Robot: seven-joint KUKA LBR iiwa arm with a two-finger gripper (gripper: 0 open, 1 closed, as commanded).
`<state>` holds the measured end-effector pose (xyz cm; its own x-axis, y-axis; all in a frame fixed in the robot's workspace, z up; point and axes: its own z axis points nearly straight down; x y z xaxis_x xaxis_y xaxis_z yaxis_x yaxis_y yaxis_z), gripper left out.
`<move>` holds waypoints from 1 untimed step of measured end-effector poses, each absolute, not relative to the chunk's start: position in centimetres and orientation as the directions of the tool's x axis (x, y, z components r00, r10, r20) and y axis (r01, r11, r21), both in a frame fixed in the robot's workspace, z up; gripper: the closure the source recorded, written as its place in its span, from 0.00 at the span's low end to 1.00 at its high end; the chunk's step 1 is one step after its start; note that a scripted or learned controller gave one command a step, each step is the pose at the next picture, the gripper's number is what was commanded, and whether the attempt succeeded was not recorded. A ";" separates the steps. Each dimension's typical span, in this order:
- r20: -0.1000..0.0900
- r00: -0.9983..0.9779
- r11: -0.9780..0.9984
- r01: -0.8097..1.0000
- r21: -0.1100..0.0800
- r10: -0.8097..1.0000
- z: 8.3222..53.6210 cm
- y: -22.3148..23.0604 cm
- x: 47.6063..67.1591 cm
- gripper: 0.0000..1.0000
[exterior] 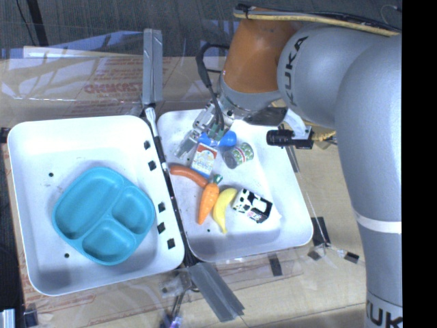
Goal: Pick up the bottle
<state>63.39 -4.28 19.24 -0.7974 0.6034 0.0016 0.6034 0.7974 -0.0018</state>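
Note:
The bottle lies in the right bin, near its back left part. It is small, with a white, red and blue label, and a blue cap sits close by its upper end. My gripper is low over the bottle's upper end, reaching down from the orange-banded wrist. It overlaps the bottle's top and hides part of it. The bottle still rests on the bin floor.
Right of the bottle lies a grey-green can. In front are an orange-red sausage, a carrot, a banana and a black-and-white toy. The left bin holds a blue divided plate.

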 end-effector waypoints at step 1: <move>-0.002 -0.877 0.877 0.481 -0.001 0.481 17.5 -14.7 64.3 0.00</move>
<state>64.32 -14.74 17.54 -0.8767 0.4810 -0.0023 0.4810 0.8767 -0.0005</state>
